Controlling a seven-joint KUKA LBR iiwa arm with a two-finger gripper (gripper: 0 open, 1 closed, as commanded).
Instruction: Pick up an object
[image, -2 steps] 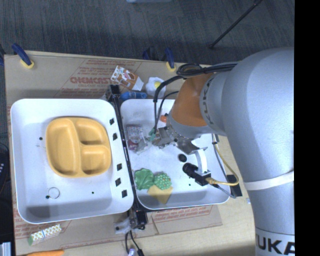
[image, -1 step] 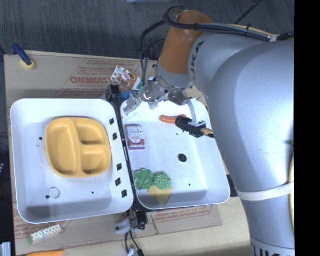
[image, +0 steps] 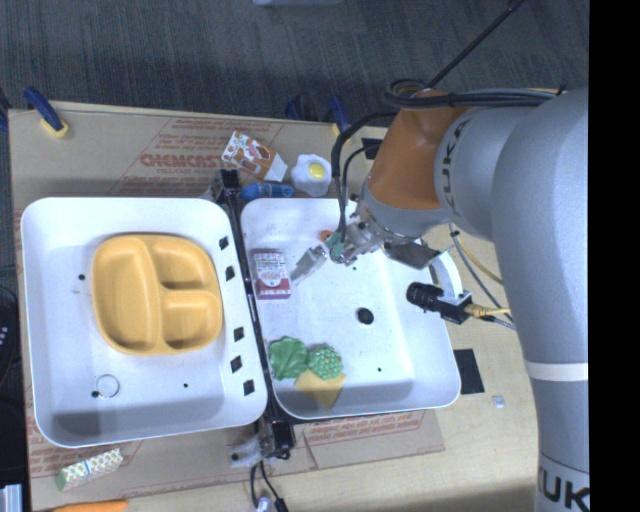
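The small red-and-white packet (image: 270, 274) is lying flat against the left wall of the right bin (image: 432, 385), just beside the divider between the two bins. The gripper (image: 318, 260) is hanging over the bin's upper middle, just right of the packet; whether it is open or closed I cannot tell. A green leafy toy (image: 288, 357) and a green-and-yellow piece (image: 324, 367) are sitting together near the front wall, well apart from the packet. The bare white floor is stretching open toward the bin's right and centre. A yellow divided tray (image: 157, 292) is filling the middle of the left bin (image: 50, 330)
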